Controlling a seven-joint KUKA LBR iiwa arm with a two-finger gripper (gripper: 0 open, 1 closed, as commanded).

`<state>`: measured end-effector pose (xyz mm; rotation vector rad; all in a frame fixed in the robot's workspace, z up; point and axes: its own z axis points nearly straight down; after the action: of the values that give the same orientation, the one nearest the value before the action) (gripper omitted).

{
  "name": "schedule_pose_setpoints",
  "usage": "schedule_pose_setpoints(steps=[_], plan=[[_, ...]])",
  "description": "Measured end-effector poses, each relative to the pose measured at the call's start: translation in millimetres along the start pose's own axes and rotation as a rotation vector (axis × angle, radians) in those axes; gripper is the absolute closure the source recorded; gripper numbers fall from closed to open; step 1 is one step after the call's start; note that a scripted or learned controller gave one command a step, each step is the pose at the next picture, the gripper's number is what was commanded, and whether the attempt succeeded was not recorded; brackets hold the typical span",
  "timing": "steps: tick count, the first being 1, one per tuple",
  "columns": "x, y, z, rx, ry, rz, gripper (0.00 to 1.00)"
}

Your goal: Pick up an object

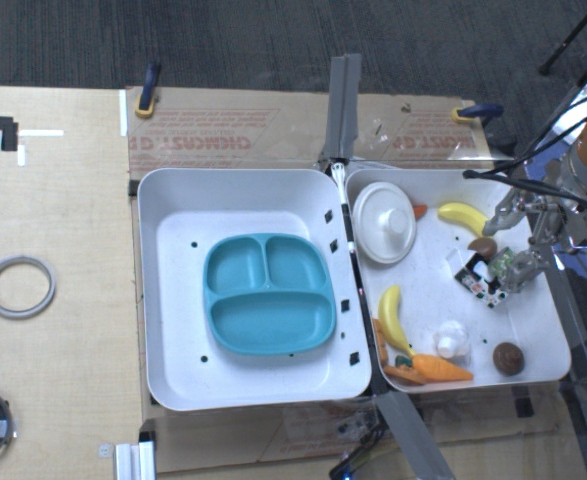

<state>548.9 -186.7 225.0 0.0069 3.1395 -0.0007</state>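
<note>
reaching in from the right, the arm puts the hand (518, 243) over the right bin (545, 340), near that bin's right wall and about halfway down it. whether the hand is open or closed cannot be told, and nothing can be seen held in it. just left of it and below lies a small black-and-white item (476, 279), with a brown piece (482, 246) just above that. an upper banana (462, 216) lies beside the brown piece, toward the bin's far side. a white bowl (385, 223) sits upside down in the far left corner, with a small orange bit (419, 210) at its right edge. a lower banana (393, 320) lies along the left wall, its near end touching a carrot (438, 370) that runs along the near wall. a white lump (452, 340) rests just above the carrot, and a brown ball (508, 358) sits apart near the near right corner. the left bin (163, 268) holds a teal plate (270, 293) with three sections, lying flat at its middle. on the counter (53, 198), well left of both bins, lies a grey ring (18, 285).
</note>
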Motion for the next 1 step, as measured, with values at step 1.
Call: schedule_pose_setpoints(steps=[1], plan=[[-56.5,-12.4,131.7,0.001,-0.003,0.025,0.0]])
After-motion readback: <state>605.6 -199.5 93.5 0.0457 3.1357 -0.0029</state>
